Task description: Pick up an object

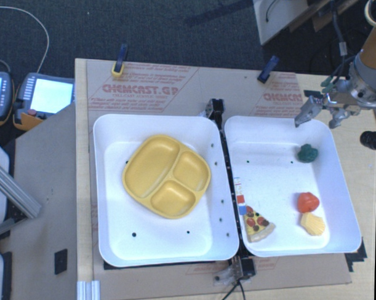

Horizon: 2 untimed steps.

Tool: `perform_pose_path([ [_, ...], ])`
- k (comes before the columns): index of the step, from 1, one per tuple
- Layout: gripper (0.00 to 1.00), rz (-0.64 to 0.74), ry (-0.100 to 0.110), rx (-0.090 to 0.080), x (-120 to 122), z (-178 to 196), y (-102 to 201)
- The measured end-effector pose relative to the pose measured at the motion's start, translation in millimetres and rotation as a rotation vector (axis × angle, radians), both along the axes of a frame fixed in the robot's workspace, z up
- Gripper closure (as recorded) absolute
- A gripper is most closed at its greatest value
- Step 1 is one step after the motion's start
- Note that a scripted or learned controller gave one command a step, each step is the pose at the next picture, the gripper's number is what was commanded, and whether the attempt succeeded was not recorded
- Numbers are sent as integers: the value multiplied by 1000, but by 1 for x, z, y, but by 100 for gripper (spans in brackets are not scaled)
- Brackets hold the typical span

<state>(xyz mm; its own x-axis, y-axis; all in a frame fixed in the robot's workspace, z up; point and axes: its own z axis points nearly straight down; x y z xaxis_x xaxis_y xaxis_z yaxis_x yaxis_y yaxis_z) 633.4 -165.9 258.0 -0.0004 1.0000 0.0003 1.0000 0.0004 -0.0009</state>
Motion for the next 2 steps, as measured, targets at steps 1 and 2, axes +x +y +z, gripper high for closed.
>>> perform_pose_path([
  [1, 0, -1, 4, 1, -5, -43, -1],
  [2, 0, -1, 5, 1, -2, -87, -3],
])
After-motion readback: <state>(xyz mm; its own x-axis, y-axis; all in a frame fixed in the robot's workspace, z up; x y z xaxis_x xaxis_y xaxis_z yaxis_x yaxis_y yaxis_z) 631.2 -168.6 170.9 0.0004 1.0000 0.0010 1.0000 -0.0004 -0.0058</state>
